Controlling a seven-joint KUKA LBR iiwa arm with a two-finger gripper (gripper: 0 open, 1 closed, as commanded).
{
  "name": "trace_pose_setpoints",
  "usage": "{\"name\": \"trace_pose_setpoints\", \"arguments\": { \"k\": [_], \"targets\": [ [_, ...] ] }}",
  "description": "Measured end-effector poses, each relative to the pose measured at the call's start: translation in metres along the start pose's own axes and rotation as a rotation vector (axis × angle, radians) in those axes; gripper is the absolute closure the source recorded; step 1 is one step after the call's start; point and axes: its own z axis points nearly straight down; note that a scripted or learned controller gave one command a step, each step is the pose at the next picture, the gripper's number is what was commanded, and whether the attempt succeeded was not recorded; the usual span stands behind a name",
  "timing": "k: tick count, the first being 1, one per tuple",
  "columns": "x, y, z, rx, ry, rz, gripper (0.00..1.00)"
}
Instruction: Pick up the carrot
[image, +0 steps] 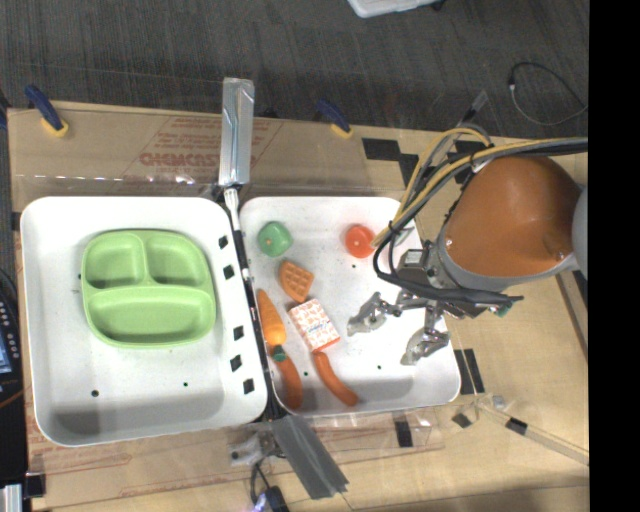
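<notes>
The carrot (270, 318) is orange with a small green top at its lower end. It lies along the left wall of the right bin (420, 385), next to a small patterned box (313, 324). My gripper (397, 330) hovers over the middle-right of the same bin, to the right of the box and well apart from the carrot. Its two fingers (368, 315) are spread open with only bin floor between them.
The right bin also holds a green round fruit (274, 238), a red-orange ball (359, 240), a brown waffle-like piece (295, 278), a reddish sausage (333, 378) and another orange piece (288, 386) below the carrot. A green divided plate (150, 288) sits in the left bin (60, 400).
</notes>
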Motion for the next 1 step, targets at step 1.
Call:
{"name": "trace_pose_setpoints", "arguments": {
  "k": [1],
  "targets": [
    [-0.0018,-0.001,-0.0072,-0.002,-0.001,-0.006,1.0]
  ]
}}
